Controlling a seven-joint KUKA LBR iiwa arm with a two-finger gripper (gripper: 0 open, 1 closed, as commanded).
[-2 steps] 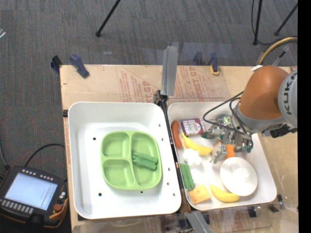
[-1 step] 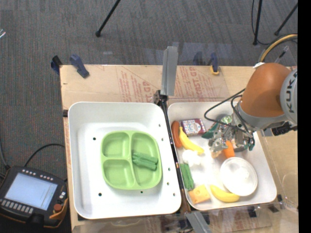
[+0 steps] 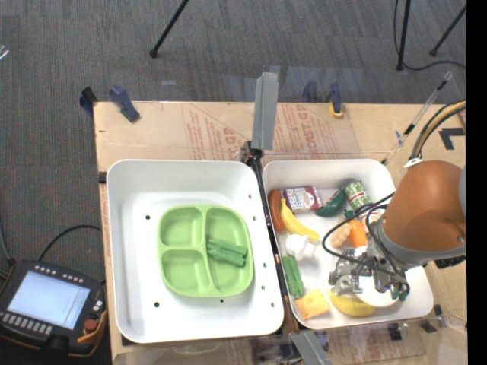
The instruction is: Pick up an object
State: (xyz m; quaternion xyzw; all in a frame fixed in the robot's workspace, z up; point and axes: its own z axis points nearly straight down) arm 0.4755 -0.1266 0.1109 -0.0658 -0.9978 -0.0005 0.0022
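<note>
Dark grey carpet surrounded the bench (image 3: 190,131), whose brown top bore red lettering, and a handheld control pendant (image 3: 49,303) with a lit screen lay on the floor at the far left. On the bench, the left bin (image 3: 129,204) held a green divided plate (image 3: 204,249), and a small bundle of green beans (image 3: 227,251) lay across its right-hand compartment. A grey upright post (image 3: 265,112) stood behind the seam where the two bins met. The right bin (image 3: 319,166) was crowded: a green pod (image 3: 293,276) along its left wall, a yellow cheese wedge (image 3: 312,305) near its front edge, a banana (image 3: 295,223), a white piece (image 3: 300,245) just below it, a purple-labelled carton (image 3: 303,198) and a green can (image 3: 356,194) towards the back. Another yellow fruit (image 3: 351,305) lay near the front wall, just beneath the gripper (image 3: 364,278). That gripper hung low over the right bin's front right part, under the orange band (image 3: 426,207) of the arm; whether it was parted or closed, or had anything in its grasp, could not be told among the cables and metal.
</note>
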